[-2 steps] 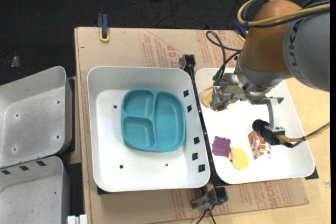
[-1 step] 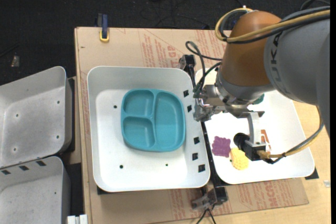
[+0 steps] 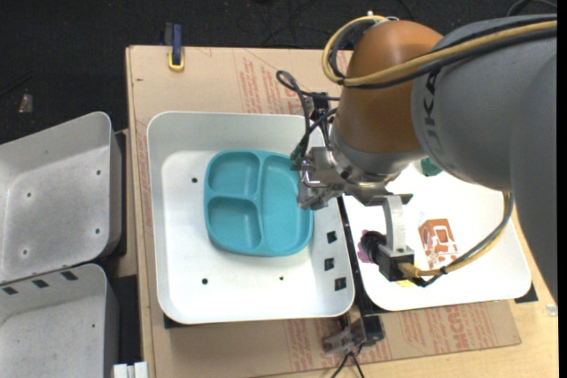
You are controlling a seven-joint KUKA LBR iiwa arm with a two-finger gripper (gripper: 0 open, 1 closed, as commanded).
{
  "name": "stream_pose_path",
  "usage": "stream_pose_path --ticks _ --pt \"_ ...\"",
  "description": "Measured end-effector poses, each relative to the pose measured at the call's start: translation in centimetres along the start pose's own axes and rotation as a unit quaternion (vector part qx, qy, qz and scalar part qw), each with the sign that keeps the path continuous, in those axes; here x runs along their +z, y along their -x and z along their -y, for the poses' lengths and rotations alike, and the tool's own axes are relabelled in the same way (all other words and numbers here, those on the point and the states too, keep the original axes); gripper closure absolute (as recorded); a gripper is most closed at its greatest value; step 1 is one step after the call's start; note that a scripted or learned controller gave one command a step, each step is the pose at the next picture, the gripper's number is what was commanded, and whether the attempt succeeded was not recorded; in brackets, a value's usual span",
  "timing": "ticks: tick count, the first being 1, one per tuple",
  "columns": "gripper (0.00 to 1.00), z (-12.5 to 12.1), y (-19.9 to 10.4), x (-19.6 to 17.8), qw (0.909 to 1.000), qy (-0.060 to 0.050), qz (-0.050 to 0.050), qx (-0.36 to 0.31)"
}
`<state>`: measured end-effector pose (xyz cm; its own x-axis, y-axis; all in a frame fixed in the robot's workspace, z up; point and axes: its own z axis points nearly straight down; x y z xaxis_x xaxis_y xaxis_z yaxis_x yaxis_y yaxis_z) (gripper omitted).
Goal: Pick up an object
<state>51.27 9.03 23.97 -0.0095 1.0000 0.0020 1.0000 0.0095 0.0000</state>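
Note:
A teal divided plate lies flat in the middle of the left bin. My gripper hangs at the plate's right edge, close to the wall between the two bins, under the orange wrist band. In the right bin lies a small orange and white packet. A bit of a teal thing peeks out from under the arm. A small dark magenta thing sits near the right bin's left wall. The arm hides much of the right bin.
The bins rest on a cardboard-covered bench with a yellow and blue clamp at its back left corner. Two white perforated trays lie off the bench to the left. Cables run across the dark floor behind.

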Motion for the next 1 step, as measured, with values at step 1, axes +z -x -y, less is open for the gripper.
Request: stream_pose_path --ticks 1 --pt "0.0 -0.06 0.38 0.04 1.0 0.0 0.001 0.004"
